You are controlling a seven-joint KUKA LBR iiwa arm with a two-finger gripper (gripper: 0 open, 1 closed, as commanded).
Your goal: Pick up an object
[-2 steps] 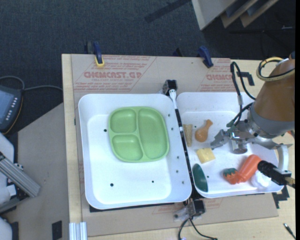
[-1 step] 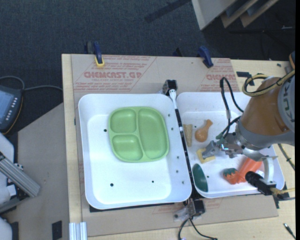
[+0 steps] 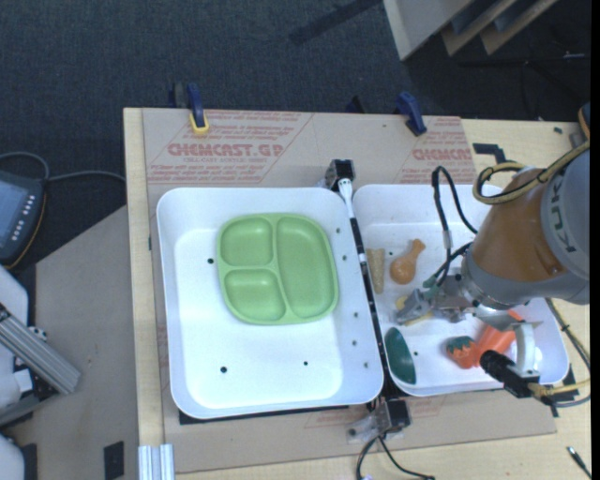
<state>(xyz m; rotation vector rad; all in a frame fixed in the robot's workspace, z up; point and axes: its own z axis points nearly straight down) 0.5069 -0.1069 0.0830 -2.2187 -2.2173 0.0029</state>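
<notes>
Dark blue-grey carpet (image 3: 141, 56) covers the floor around the bench. The bench top (image 3: 141, 281) is pale wood, with a brown board (image 3: 281, 141) printed in red lettering lying across its far part. Two blue clamps (image 3: 195, 105) (image 3: 410, 111) grip the far edge. At top right stands light wooden furniture (image 3: 469, 23). A dark device (image 3: 19, 214) with a cable sits at left, and a grey metal rail (image 3: 37, 352) lies below it. The light is even and soft.

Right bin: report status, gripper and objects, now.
Gripper low in right bin, nothing seen between fingers. Orange drumstick-shaped toy just beyond it, dark green piece at near-left corner. Green divided plate alone in left bin.
</notes>
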